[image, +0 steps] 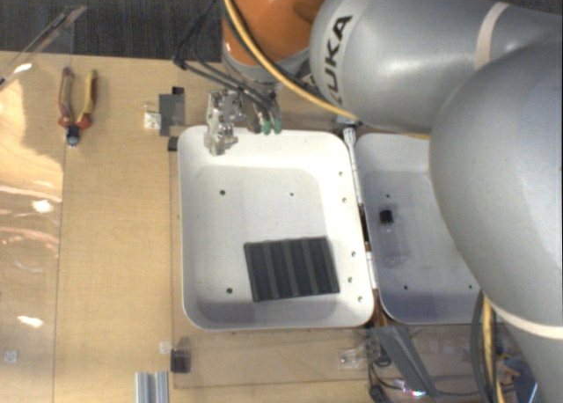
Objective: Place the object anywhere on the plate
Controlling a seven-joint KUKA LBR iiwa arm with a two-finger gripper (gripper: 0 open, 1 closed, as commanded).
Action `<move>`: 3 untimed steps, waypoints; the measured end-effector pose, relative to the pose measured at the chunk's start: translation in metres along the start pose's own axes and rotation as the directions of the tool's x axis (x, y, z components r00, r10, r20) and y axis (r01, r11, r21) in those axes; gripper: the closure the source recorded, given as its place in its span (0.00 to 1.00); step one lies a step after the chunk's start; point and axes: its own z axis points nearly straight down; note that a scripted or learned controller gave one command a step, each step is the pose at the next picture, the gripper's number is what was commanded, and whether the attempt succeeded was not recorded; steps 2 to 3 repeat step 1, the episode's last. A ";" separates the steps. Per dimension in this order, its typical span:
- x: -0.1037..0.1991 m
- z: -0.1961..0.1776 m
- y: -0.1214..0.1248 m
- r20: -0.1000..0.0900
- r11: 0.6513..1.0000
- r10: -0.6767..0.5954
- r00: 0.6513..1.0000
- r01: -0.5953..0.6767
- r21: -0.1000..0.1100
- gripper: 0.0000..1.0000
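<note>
A dark ribbed rectangular plate (291, 269) lies flat in the left bin (202, 243), toward its front. A small black object (385, 216) sits on the floor of the right bin (413, 296), close to its left wall. My gripper (220, 133) hangs over the far left corner of the left bin, well away from both the plate and the small object. Nothing shows held in it. The arm's big grey body covers much of the right bin.
Red-handled pliers (76, 106) lie on the wooden bench at the far left. A small black and white bracket (167, 113) stands just beyond the left bin's far corner. Cables and clutter (396, 366) sit at the front of the bench.
</note>
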 end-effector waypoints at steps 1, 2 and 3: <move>0.000 0.000 0.000 0.000 1.000 0.000 1.000 0.000 0.000 0.00; 0.000 0.000 0.000 0.000 1.000 0.000 1.000 0.000 0.000 0.00; 0.000 0.000 0.000 0.000 1.000 0.000 1.000 0.000 0.000 0.00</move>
